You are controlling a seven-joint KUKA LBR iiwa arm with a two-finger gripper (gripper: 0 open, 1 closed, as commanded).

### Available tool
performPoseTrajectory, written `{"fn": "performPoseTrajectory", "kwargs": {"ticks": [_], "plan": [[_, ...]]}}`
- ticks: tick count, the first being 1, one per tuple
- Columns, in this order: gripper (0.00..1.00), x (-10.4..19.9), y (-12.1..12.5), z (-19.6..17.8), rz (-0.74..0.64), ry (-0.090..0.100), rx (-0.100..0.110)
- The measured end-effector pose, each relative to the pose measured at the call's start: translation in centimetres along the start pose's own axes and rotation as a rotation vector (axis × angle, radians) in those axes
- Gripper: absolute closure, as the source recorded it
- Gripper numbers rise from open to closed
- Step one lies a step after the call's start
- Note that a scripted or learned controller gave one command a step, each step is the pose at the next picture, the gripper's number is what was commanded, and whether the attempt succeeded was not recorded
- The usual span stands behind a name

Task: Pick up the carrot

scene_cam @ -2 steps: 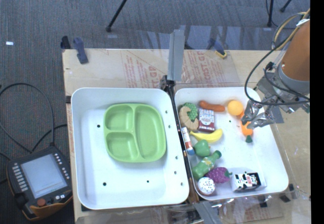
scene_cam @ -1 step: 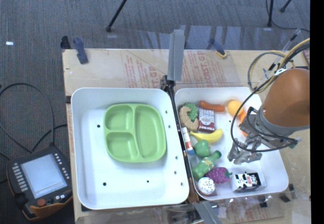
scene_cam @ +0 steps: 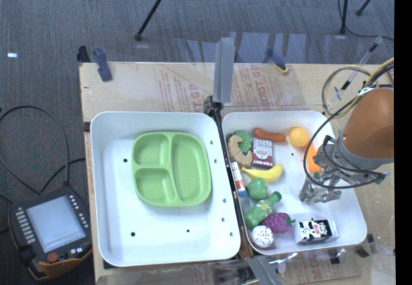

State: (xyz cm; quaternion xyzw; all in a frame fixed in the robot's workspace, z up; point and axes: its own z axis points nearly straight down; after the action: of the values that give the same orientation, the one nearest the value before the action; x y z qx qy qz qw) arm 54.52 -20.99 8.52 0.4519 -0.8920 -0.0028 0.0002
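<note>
Right now the bench carries two white bins side by side, the left bin taking up most of its half with a green divided plate lying flat in its middle. Next to it, the right bin is crowded with toy food, and the grey arm with its orange band leans in over that bin's right side. Its gripper hangs low above bare bin floor, well apart from the carrot; from where I stand I cannot tell whether it is released or clenched. Along the bin's left side lie a yellow banana, a green bottle and a green pepper, with a red box just above the banana. At the near edge a small milk carton sits beside purple grapes. The carrot lies near the far wall of the right bin, just above the red box, with an orange ball just beside its right end.
</note>
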Motion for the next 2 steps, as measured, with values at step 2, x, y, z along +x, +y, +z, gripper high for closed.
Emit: {"fn": "performPoseTrajectory", "kwargs": {"ticks": [2], "plan": [[0.00, -1.8, -2.9, -0.2, -0.059, -0.002, 0.004]]}}
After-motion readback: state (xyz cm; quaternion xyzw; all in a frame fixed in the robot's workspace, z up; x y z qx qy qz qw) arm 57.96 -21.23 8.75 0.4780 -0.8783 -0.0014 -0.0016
